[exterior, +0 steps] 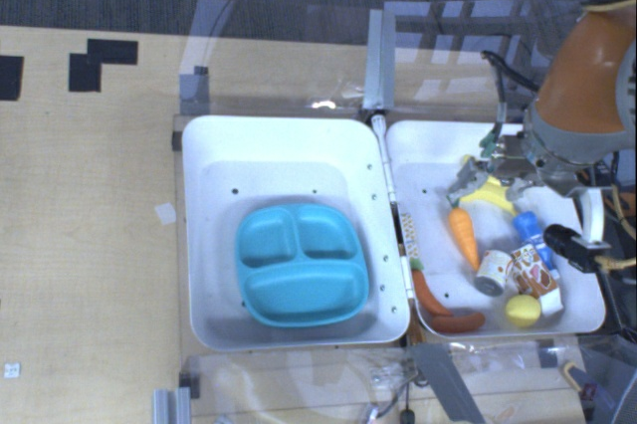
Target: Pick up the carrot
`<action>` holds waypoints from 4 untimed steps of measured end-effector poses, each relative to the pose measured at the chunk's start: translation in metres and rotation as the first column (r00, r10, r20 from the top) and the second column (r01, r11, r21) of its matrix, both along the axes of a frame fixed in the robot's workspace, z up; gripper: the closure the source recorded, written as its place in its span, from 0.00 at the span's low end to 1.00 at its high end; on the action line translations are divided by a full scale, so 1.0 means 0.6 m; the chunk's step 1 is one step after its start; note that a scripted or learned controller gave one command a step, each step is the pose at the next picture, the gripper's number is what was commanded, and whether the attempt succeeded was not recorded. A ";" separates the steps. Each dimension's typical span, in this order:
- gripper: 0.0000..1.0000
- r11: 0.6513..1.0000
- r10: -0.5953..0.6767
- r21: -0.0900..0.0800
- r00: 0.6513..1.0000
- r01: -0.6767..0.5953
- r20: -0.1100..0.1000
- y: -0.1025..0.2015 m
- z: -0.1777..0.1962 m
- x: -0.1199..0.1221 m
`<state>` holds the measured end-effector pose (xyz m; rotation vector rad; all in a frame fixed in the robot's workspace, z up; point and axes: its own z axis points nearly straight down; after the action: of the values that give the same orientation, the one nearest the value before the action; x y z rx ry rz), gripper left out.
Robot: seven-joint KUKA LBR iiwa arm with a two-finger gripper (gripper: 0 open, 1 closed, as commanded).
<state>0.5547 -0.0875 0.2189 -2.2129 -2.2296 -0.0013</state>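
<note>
The orange carrot (463, 236) lies in the right bin (418, 163), near its middle, pointing down toward the front. My gripper (492, 179) hangs just beyond the carrot's top end, over a yellow banana (495, 198). Its fingers (464, 181) look spread apart and open, with nothing held between them. The carrot rests free on the bin floor.
Around the carrot lie a blue bottle (528, 229), a small can (491, 272), a printed carton (535, 274), a lemon (523, 311) and a reddish sausage (444, 309). The left bin (214, 173) holds a blue divided plate (302, 264).
</note>
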 end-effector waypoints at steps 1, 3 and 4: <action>0.00 0.986 -0.164 0.001 0.986 0.164 0.006 -0.033 -0.215 0.016; 0.00 0.988 0.156 0.000 0.988 -0.156 0.003 -0.006 -0.212 -0.016; 0.00 0.994 0.107 -0.001 0.994 -0.107 0.004 0.023 -0.051 -0.040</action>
<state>0.5307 -0.0735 0.1883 -2.0929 -2.3469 -0.0045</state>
